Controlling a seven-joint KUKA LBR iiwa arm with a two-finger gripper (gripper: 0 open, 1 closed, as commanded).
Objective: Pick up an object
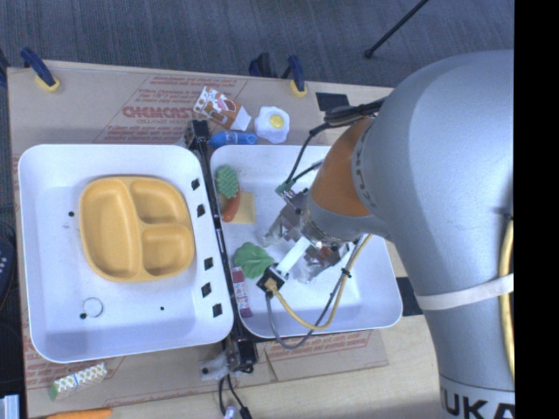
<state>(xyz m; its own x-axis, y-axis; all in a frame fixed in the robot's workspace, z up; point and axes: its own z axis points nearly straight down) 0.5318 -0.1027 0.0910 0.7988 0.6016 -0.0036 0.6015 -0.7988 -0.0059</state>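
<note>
Bulky grey arm [445,173], orange wrist band [336,177], yellow cable [319,312]

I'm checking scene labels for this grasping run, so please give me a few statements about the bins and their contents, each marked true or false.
1. A yellow divided tray lies in the left bin. True.
2. The arm's tool is over the left bin. False: it is over the right bin.
3. A green leaf-shaped item lies in the right bin. True.
4. The fried-egg toy lies inside the right bin. False: it sits on the cardboard beyond the bin's far rim.
5. The yellow divided tray holds several toys. False: its compartments show nothing in them.
</note>
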